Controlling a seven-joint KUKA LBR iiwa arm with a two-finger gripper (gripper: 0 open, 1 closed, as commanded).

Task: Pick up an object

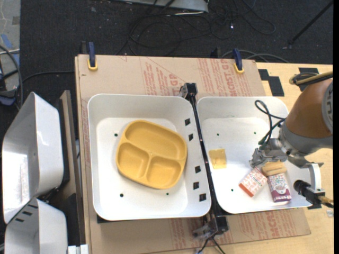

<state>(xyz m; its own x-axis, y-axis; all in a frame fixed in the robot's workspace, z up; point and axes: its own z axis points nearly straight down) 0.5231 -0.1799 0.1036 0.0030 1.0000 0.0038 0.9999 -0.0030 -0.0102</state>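
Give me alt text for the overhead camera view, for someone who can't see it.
A grey and orange robot arm reaches from the right into the right white bin, its hand down over a tan block beside a small red-and-white packet, a maroon packet and a yellow sponge. The left white bin holds a yellow divided plate.

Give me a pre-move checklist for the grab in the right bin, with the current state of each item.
1. Gripper is inside the right bin: ok.
2. A target lies next to it: ok, the tan block sits just beside it.
3. Object seen between the fingers: cannot tell, the wrist hides them.
4. Neighbours clear of the target: not ok, the maroon packet touches the tan block and the red-and-white packet lies close.
5. Yellow sponge out of the way: ok, it lies apart toward the divider.
6. Yellow tray out of the way: ok, it lies in the left bin.
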